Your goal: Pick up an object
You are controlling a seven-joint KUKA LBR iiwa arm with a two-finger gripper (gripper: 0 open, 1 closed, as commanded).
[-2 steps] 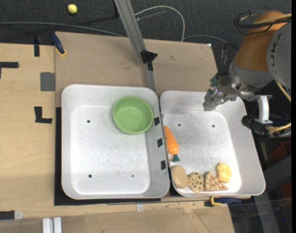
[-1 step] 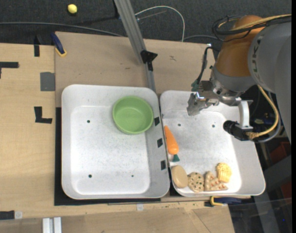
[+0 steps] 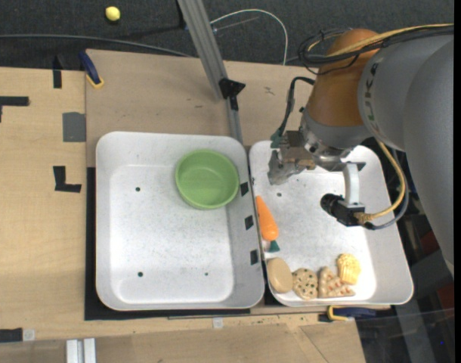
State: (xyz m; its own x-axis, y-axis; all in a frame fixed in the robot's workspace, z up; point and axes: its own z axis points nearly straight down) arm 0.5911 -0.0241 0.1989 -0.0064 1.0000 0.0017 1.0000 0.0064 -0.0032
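so far nothing is picked up, as far as i can judge. the tool (image 3: 280, 174) sits in the upper left of the right bin (image 3: 389, 278), low over the bin floor; whether it is spread or closed i cannot tell, and no object shows in it.

candidate objects lie along the right bin's left and lower edge: an orange carrot (image 3: 266, 218) just below the tool, then a tan potato-like piece (image 3: 279, 274), a spotted cookie (image 3: 305, 282), a waffle-like piece (image 3: 330, 283) and a yellow corn piece (image 3: 348, 267) in a row at lower middle of the frame. the carrot is nearest, so it looks like the likely target. left to do: close on something and lift.

the left bin (image 3: 117, 278) holds a green bowl (image 3: 207, 178) near its upper right.

surroundings: pale wood worktop (image 3: 34, 225) with black tape marks at left, a blue clamp (image 3: 91, 69) upper left, a grey pole (image 3: 204, 36) slanting down from top centre, dark floor (image 3: 49, 6) along the top with a small yellow ball (image 3: 112, 13).
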